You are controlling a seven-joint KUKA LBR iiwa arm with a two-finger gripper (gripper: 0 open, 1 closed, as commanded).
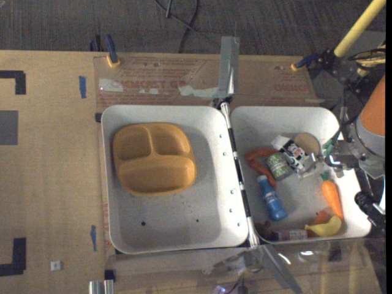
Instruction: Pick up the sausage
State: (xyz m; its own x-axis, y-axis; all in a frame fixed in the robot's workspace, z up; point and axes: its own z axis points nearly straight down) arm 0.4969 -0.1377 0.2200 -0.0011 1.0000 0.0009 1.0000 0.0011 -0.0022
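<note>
The sausage [260, 156] is a reddish-orange, curved link lying in the right bin [248, 127], toward that bin's left wall, its bend arching from the upper left down toward the blue bottle [272, 199]. Its right end touches or slips under a small green can [278, 165]. Just right of the can sits a black-and-white cow-patterned toy [296, 154], and a carrot [332, 198] and a yellow banana [326, 226] lie nearer the bin's lower right corner. The pincer [331, 161] hangs over the right side of this bin, near the cow toy and well apart from the sausage; whether it is open or closed cannot be told, and nothing is seen held in it. The left bin [208, 225] holds an orange divided plate [154, 158]
</note>
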